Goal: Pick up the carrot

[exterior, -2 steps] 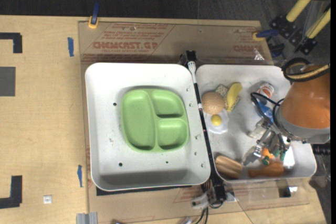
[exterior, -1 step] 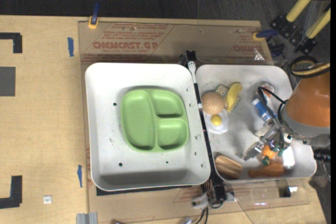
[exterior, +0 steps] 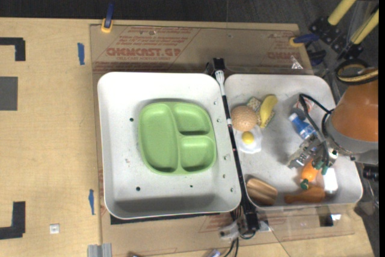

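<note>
Counter's right bin [exterior: 283, 84]: carrot [exterior: 309, 175] sits at its near-right corner under the gripper [exterior: 313, 156], whose opening you can't tell, so centre over it before closing.

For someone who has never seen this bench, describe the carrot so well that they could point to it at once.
Start at the right-hand white bin, the one the grey arm reaches into. Go to its near right corner, just below the gripper. The carrot is the small bright orange piece there, vivid beside the duller brown item under it and the yellow banana further back.
</note>
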